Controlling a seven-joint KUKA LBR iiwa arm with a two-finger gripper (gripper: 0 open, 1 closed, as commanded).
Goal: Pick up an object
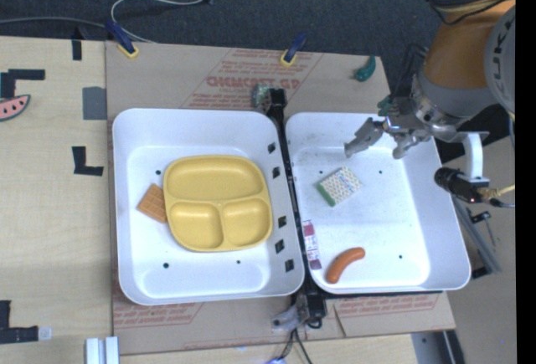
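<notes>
The right bin (419, 212) holds a small green and white sponge-like block (339, 185) near its middle left and an orange sausage (345, 264) near its front edge. My gripper (383, 143) hangs over the bin's back right part, its two fingers (362, 140) spread apart with nothing between them. It is up and to the right of the block, well apart from it. The grey and orange arm comes in from the upper right.
The left bin (134, 187) carries a yellow divided plate (219, 202) with a tan cracker-like piece (152, 203) tucked at its left side. A black clip (275, 101) sits where the bins meet at the back. Cables run over the dark cloth behind.
</notes>
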